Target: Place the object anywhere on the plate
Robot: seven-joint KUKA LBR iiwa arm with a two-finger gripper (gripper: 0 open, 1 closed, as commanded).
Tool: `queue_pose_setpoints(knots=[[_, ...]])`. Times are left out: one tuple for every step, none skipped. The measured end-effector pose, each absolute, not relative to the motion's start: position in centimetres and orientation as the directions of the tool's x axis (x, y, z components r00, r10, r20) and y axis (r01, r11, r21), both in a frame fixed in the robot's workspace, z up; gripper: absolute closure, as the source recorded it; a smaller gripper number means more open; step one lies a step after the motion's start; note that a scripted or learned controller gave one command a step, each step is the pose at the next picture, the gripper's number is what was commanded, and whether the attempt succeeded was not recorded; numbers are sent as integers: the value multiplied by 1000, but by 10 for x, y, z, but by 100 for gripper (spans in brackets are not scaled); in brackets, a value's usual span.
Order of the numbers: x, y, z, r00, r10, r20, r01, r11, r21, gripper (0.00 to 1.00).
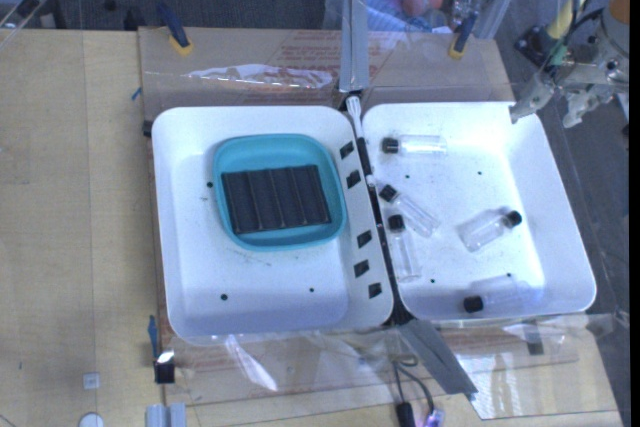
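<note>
1. Plate (277, 237), the teal one, is the target; it sits in the middle of the left bin (185, 215), with a dark ribbed insert (275, 199) lying flat across its floor. Central placement leaves bare white floor on every side, so a drop from above has some margin.
2. Right bin (555, 215) holds the candidate objects, well apart from the plate and across the divider (362, 205) between the two bins.
3. Clear vials with black caps lie on their sides in that bin: one near the back (415, 145), one right of centre (487, 228), one close to the divider (410, 212) and one against the front wall (500, 298). Lying loose and scattered, they look tipped in, not arranged.
4. Gripper (560, 95) hangs past the right bin's far right corner, over none of the vials. Its state I cannot tell at this size.
5. My judgement: nothing is picked yet, so the task is at its start, and a round vial may roll under a pinch.
</note>
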State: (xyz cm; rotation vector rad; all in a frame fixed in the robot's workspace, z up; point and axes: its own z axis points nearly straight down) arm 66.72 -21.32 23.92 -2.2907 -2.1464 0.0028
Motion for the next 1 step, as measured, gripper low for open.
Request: queue_pose_setpoints(knots=[[668, -216, 235, 89, 996, 2, 996, -89, -3, 0]])
